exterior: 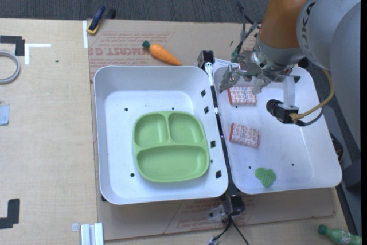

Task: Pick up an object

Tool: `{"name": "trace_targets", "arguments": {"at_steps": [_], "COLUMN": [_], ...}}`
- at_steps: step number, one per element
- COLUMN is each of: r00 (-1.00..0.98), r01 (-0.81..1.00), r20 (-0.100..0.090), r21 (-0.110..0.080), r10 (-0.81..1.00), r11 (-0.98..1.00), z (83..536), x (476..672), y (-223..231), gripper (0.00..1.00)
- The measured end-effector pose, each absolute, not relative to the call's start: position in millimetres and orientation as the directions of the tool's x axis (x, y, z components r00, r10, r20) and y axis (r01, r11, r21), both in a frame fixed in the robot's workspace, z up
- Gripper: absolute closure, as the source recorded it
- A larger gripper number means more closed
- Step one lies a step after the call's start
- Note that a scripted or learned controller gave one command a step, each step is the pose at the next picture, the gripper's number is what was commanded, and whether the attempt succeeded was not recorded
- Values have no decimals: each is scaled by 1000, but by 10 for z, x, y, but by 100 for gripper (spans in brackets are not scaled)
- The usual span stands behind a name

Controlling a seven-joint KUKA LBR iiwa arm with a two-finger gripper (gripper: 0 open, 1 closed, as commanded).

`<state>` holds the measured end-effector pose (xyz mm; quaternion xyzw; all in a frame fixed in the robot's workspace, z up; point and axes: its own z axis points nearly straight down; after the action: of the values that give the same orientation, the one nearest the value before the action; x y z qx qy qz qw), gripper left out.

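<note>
Green plate (171,146): seated mid left bin (109,140); no risk seen.
Carrot (163,53): lying outside, past the left bin's far edge.
Packets: one (242,96) at the right bin's (321,140) far-left corner, under the gripper (243,77); another (245,135) nearer the middle.
Gripper: finger state cannot be told; nothing is seen held.
Risk: the flat packet may be missed, or the bin wall struck.

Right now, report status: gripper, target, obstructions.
Gripper low over the right white bin, above a red-and-white patterned packet. Nothing seen held. Second patterned packet and green leafy toy lie apart, nearer the front. Black cable hangs beside the wrist.
</note>
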<state>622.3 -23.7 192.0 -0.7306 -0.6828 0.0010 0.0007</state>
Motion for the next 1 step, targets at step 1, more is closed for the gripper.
{"name": "trace_targets", "arguments": {"at_steps": [1], "r00": [21], "r01": [1000], "r20": [0], "r21": [-1], "r10": [1000], "r11": [-21], "z": [1921], "x": [5422], "y": [-393], "gripper": [0]}}
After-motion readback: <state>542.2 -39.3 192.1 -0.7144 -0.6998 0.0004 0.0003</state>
